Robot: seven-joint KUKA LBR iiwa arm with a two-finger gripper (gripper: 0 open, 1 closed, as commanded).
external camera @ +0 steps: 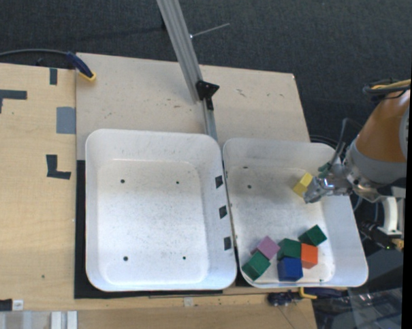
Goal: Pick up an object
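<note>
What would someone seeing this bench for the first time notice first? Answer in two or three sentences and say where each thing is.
The eye goes first to the cluster of coloured blocks in the near corner of the right bin. Next comes the yellow block, alone near that bin's far right side, with the gripper right beside it. The arm's orange band stands out at the right edge, and the left bin sits alongside.

Two shallow white plastic bins (153, 212): matt, speckled with dark marks.
Pale wooden bench top (28, 187): smooth, scuffed.
Slanted grey metal rail (184, 47): satin sheen.
Small coloured cubes (290, 256): matt.
</note>
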